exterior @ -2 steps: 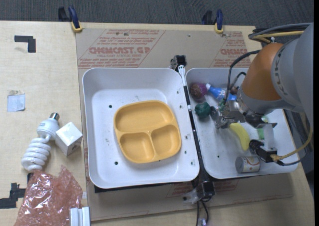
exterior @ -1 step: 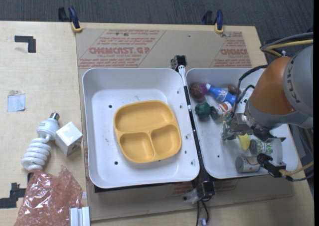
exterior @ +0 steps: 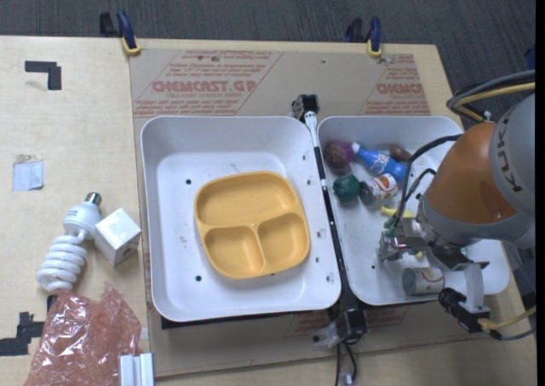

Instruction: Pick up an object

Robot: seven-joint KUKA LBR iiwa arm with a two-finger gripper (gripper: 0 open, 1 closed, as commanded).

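Gripper (exterior: pixel 393 244) was seen low in the right bin (exterior: pixel 362 278), under the orange wrist; whether open or closed could not be told, and nothing was seen held. A grey cylinder (exterior: pixel 421 280) lay just beside it. Further up the bin, a green toy (exterior: pixel 347 187), a blue-white bottle (exterior: pixel 379 160) and a purple ball (exterior: pixel 339 153) were clustered. The left bin (exterior: pixel 170 205) carried a yellow tray (exterior: pixel 252 224). Step judged: descent toward a grasp. Next move would call for centring over one item, likely the cylinder, before closing.

High slanted overhead, both bins (exterior: pixel 162 205), seemingly mid-distance.
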